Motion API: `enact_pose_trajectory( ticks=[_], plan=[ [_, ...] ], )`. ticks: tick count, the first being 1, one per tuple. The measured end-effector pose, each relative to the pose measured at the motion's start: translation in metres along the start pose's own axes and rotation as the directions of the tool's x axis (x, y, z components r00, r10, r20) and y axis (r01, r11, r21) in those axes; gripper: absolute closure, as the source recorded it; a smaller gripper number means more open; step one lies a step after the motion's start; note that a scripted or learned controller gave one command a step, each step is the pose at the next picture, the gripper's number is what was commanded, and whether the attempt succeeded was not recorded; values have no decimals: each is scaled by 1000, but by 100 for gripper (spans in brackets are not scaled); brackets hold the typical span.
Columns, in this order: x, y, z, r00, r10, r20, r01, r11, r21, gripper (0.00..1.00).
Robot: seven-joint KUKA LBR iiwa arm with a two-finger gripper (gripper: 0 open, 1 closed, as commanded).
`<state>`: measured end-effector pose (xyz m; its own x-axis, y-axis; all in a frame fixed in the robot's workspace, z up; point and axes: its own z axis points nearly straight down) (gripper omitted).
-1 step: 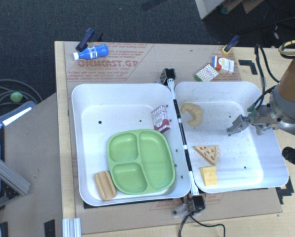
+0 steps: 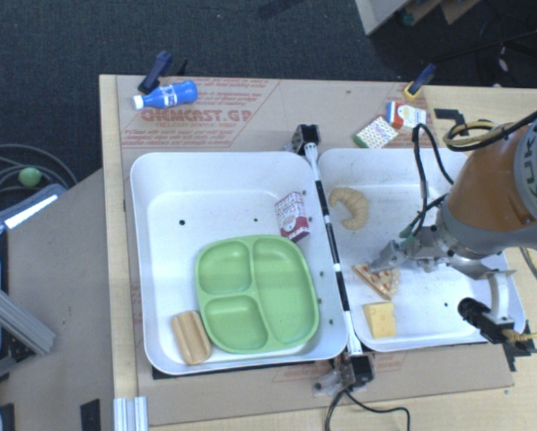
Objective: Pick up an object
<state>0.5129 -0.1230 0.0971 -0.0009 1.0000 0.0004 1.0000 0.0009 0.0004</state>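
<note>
Your grey arm reaches in from the right and sets its tool [image 2: 396, 255] low over the right bin [image 2: 430, 326], just above a pizza slice [image 2: 379, 280] lying near the bin's left wall. Whether the tool is released or clenched cannot be told from this slant. A croissant [image 2: 350, 206] sits farther back in the same bin, and a yellow cheese wedge [image 2: 380, 319] lies just in front of the slice. In the left bin [image 2: 161, 196] you have a green divided plate [image 2: 254, 292], a bread piece [image 2: 190, 337] beside it and a small red-and-white carton [image 2: 292, 215]. This looks like the approach step: nothing is lifted. Your next move calls for a straight descent onto the flat slice, then a firm closing.
</note>
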Motion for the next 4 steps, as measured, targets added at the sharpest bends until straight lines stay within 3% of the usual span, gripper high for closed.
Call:
enact_pose_trajectory(
  ticks=[1,2,3,4],
  plan=[
    [54,5,-88,1000,0,0,0,1000,-1,0],
    [31,-5,13,1000,2,0,-2,1000,1,0],
    [31,-5,3,1000,2,1,-2,1000,0,100],
    [121,-23,-87,1000,-1,-1,1,1000,1,100]
  ],
)
